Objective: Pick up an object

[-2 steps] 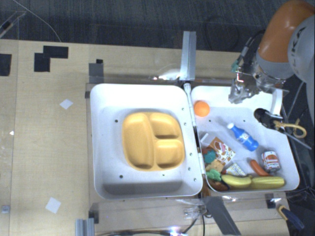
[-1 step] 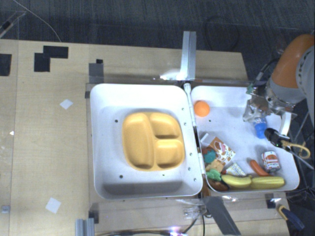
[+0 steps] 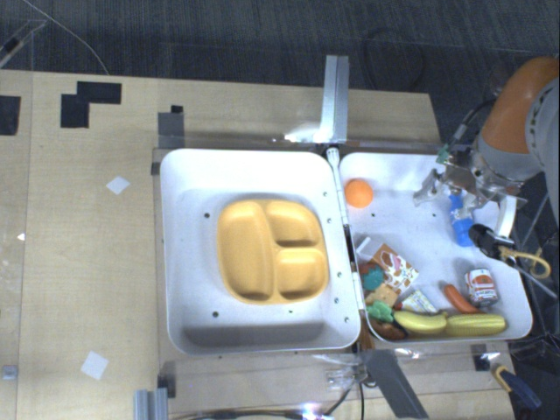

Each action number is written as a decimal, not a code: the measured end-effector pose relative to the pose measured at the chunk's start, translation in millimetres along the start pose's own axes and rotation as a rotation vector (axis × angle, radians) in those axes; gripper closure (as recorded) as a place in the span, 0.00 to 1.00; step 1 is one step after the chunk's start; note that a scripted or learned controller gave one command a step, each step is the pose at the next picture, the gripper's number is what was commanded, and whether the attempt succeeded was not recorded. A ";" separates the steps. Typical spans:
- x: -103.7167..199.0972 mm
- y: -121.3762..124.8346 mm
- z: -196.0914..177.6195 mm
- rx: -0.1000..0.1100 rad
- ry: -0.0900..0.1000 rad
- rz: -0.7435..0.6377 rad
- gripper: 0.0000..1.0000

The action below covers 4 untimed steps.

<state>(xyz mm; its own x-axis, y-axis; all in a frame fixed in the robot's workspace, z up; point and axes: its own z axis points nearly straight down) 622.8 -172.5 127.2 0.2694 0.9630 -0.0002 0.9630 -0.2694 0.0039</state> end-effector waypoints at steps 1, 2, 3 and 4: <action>36.2 -10.0 39.1 -0.005 0.001 -0.048 0.00; 89.3 22.0 39.9 -0.003 0.002 -0.226 0.00; 85.5 16.8 40.1 -0.003 0.002 -0.136 0.00; 68.7 -22.8 38.5 -0.006 0.001 -0.380 0.00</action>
